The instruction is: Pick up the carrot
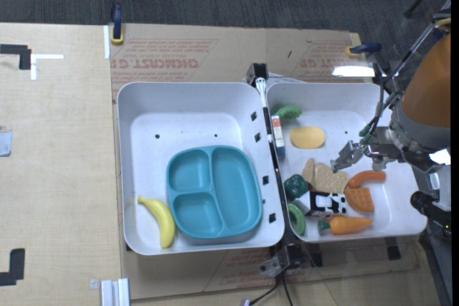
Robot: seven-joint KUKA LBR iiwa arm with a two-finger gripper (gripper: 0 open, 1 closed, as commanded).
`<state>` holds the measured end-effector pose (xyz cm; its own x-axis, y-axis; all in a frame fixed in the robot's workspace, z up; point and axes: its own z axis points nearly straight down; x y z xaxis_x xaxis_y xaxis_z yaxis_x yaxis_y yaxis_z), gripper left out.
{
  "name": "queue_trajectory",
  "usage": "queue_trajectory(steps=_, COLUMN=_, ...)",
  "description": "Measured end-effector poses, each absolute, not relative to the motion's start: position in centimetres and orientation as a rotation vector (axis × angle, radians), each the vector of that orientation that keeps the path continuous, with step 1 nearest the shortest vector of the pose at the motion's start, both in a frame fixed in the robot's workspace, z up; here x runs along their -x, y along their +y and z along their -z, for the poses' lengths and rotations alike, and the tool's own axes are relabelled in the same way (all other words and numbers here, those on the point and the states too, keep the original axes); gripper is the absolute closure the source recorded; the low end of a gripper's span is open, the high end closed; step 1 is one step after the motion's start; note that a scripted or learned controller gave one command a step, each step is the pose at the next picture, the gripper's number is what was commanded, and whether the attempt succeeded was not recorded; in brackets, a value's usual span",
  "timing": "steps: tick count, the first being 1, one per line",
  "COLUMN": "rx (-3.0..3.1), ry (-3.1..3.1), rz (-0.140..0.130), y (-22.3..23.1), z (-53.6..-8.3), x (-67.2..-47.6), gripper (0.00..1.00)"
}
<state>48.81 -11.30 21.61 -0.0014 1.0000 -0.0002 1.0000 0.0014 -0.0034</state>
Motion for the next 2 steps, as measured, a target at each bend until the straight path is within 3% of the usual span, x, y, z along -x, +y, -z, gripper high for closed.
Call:
queue_trajectory(steps=1, rx=2.311, ry=-2.124, rz=-0.004, y=-9.3, z=-11.6, x=-53.3, gripper=0.0)
queue_trajectory(steps=2, rx=2.413, ry=-2.011, rz=-0.003, y=-10.9, z=-9.1, x=-56.9, gripper=0.0)
